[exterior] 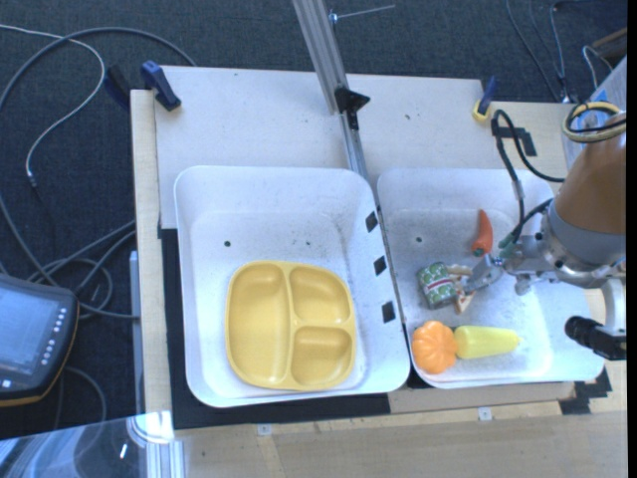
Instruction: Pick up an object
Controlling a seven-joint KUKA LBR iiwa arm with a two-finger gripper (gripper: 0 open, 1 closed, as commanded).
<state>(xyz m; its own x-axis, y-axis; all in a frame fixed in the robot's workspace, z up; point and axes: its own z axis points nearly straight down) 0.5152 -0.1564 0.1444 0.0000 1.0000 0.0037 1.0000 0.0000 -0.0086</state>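
Bench, right bin (398, 192): your gripper (485, 274), jaws' state not readable, sits beside the green can (435, 284), carrot (483, 231) near, pumpkin (434, 347) and corn (485, 342) below — crowding may cause a nudge, not a grasp.

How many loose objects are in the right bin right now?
4: a carrot toward the back, a green patterned item mid-bin at the gripper, a small pumpkin and a yellow corn piece at the front. The arm may hide more.

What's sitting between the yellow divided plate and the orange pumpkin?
Between the yellow plate and pumpkin, the camera view shows just the two bins' adjoining white rims, no loose object.
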